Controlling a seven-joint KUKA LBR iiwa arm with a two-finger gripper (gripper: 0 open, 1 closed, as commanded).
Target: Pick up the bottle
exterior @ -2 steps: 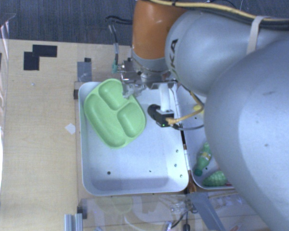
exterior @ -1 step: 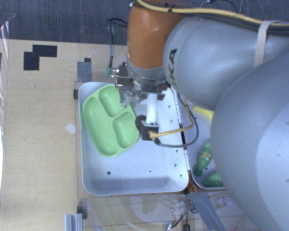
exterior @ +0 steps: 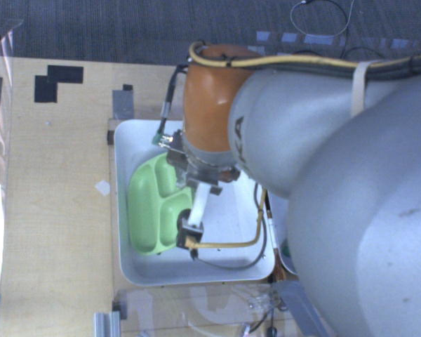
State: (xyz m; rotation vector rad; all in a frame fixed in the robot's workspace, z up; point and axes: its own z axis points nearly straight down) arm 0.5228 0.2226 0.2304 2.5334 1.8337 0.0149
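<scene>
My gripper [exterior: 201,168] hangs below the orange wrist band, over the left white bin [exterior: 137,276]. It is above the right-hand edge of a light green divided tray [exterior: 149,206] that lies in the left half of that bin. The wrist body covers the gripper from above. The bulky grey arm hides most of the right side of the bench.
A yellow cable loops over the bin floor [exterior: 231,220] to the right of the green tray. A small corner of the right bin [exterior: 283,258] peeks out under the arm. The wooden bench top [exterior: 56,188] lies to the left, with black marks at its far left.
</scene>
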